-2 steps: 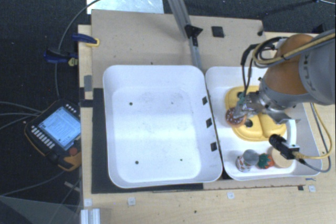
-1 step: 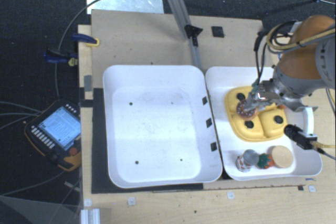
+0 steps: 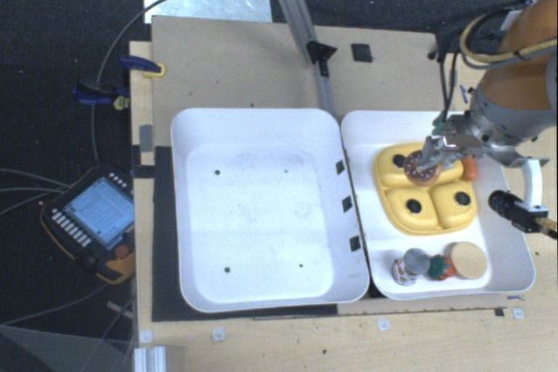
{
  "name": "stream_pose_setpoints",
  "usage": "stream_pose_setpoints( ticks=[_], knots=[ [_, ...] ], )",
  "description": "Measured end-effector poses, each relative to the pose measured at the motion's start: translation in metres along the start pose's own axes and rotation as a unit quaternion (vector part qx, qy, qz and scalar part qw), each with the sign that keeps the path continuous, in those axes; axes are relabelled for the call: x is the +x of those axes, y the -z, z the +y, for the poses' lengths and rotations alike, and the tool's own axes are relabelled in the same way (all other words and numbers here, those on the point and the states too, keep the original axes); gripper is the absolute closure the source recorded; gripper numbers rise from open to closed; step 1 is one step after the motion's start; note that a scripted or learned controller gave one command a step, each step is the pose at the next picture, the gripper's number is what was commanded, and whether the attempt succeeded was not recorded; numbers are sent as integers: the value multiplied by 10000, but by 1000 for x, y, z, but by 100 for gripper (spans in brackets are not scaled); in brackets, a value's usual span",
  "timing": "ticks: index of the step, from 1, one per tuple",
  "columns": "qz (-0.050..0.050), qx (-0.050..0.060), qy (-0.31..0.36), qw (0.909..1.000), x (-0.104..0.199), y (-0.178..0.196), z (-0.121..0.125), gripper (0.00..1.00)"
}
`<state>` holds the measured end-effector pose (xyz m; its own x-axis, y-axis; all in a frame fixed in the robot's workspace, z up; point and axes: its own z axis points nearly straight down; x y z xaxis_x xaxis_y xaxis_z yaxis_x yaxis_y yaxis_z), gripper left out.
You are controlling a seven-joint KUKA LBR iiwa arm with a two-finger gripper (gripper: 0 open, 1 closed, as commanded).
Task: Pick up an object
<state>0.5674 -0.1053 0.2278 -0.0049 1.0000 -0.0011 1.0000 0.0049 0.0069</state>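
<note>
One yellow four-lobed object (image 3: 425, 190), dark-dotted, under the end effector (image 3: 427, 163).

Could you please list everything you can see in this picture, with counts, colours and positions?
Bins: two, white, side by side on the bench; left bin, right bin.
Yellow tray: one, yellow with dark-dotted round lobes, in the upper half of the right bin.
Small objects: a greyish one, a red and green one and a tan disc, in a row at the right bin's near edge.
Bench board: one, tan, beneath both bins.
Handheld pendant: one, black and orange with a lit blue screen, on the floor at left.
Clamps: blue and yellow, at the board's left edge.
Arm: one, grey and orange, from the right.
Gripper: over the yellow tray's upper lobes.
</note>
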Motion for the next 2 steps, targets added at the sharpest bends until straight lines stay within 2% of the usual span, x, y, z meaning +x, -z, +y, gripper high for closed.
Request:
stream_pose_setpoints(
  ticks=[1,2],
  knots=[
    [3,12,3,10000,0,30,1,100],
    [16,25,32,10000,59,30,8,100]
  ],
)
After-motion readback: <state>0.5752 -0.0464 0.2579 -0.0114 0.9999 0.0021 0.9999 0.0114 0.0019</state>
